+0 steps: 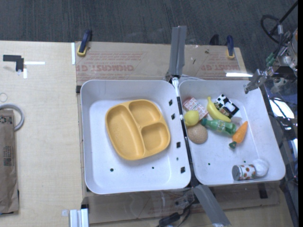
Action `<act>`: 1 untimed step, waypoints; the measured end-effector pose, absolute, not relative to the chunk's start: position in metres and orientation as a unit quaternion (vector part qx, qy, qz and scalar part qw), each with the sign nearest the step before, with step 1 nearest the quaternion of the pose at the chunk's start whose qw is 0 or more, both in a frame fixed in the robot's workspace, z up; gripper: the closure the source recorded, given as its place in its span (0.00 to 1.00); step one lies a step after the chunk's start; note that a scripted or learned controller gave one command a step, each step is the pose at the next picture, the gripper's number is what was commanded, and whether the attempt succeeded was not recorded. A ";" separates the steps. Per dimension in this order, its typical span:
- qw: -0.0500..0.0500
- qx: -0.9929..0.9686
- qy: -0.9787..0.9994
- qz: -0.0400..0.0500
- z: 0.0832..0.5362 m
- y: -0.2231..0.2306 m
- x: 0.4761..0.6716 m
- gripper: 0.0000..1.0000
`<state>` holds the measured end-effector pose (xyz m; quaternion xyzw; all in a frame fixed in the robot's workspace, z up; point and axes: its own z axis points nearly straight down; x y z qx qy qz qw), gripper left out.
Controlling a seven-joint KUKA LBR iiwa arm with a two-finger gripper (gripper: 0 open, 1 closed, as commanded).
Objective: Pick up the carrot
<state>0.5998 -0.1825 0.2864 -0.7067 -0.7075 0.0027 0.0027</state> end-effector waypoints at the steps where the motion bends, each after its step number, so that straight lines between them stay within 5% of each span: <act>1: 0.003 -0.711 -0.703 0.002 0.122 -0.206 0.567 0.00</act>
